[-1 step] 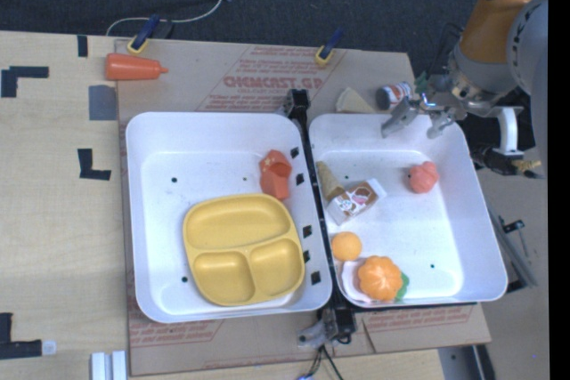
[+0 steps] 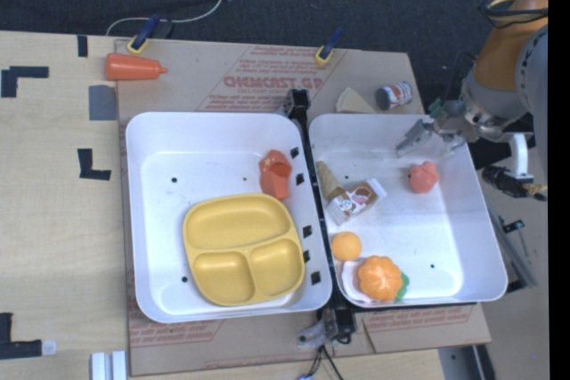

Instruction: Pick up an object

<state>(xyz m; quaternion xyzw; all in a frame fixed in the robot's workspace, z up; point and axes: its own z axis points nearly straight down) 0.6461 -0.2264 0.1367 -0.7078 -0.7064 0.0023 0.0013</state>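
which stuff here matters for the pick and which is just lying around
Belongs to the job:
- hand, over the right bin
- pink ball, just below the hand
- small orange ball
- orange pumpkin-like toy
- snack packet

Lying about:
- yellow divided plate
- red cup
- orange bottle on the bench
- small can
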